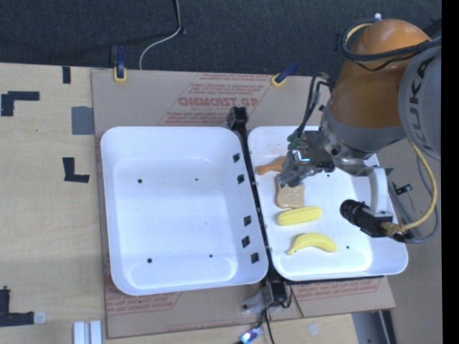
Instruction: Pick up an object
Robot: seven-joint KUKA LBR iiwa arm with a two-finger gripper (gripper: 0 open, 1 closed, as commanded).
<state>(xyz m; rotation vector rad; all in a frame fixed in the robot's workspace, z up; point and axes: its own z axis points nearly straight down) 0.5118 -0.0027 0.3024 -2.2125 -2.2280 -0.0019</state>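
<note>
My gripper (292, 179) reaches down into the right bin (373, 260), right over a tan slice of bread (289, 196). Its dark fingers touch the slice's upper edge. An orange carrot-like piece (269, 167) lies just left of the gripper, near the bin's left wall. Below the bread lies a yellow corn cob (299, 216), and a yellow banana (313, 243) sits nearer the front of the bin.
The left bin (115, 192) stands beside the right one, with a black divider (247, 185) between them. The arm's orange band and grey wrist (373, 84) hang over the right bin's back right. A black cable fitting (362, 217) sticks out at its right side.
</note>
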